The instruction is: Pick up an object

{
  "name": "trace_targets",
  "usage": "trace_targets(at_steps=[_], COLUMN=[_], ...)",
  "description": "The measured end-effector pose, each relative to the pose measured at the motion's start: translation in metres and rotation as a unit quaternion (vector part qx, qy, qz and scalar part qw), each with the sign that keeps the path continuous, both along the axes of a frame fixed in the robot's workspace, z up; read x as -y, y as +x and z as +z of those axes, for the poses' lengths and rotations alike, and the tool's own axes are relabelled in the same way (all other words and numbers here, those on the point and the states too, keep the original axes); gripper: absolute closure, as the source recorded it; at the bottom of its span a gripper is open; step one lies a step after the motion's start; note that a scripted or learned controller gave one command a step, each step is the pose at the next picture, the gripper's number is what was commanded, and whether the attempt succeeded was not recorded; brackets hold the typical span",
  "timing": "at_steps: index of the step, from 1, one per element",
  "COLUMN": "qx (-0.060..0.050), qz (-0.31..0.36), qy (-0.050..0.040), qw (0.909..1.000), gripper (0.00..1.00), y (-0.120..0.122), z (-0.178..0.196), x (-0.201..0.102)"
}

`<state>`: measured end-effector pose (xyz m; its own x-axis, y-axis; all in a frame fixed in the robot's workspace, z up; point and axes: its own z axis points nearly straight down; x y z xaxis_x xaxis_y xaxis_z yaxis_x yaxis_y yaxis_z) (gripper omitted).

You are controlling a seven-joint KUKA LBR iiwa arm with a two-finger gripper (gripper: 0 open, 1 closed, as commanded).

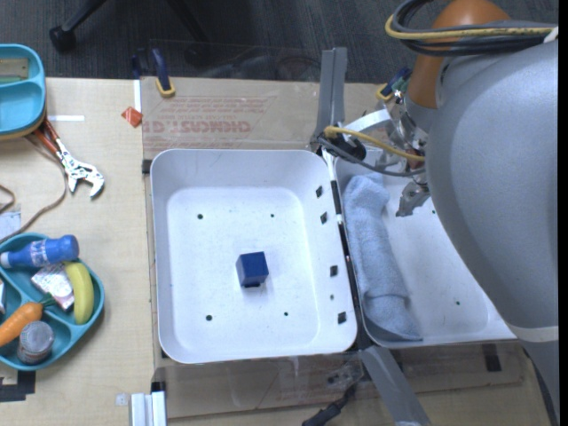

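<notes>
Surface (106, 344): carrying two white bins.
Blue cube (253, 268): lying mid left bin (169, 238).
Gripper (410, 198): hovering over right bin (461, 313); state, cannot tell.

You have one small blue cube (253, 268), resting flat in the left bin (177, 327), well left of the gripper (410, 201).

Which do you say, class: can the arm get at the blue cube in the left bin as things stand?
Probably yes. The blue cube sits alone on the floor of the left bin, open from above with nothing near it. The arm is over the right bin, so it must cross the divider first.
</notes>
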<state>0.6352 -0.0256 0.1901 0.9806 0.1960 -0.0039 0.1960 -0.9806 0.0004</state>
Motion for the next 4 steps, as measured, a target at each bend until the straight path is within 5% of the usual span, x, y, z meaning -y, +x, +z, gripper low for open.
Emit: trace_targets(at_steps=[1,2,3,4], qx=[-0.001,0.001,0.000,0.001], qz=[0.120,0.000,-0.003,0.000], qy=[0.0006,0.0004,0.0000,0.0002], qw=[0.9928,1.0000,1.0000,1.0000], gripper=[0.00,0.00,1.00,1.00], y=[0.003,0.004,0.003,0.015], z=[0.000,0.001,0.010,0.001], x=[0.064,-0.017,-0.013,-0.004])
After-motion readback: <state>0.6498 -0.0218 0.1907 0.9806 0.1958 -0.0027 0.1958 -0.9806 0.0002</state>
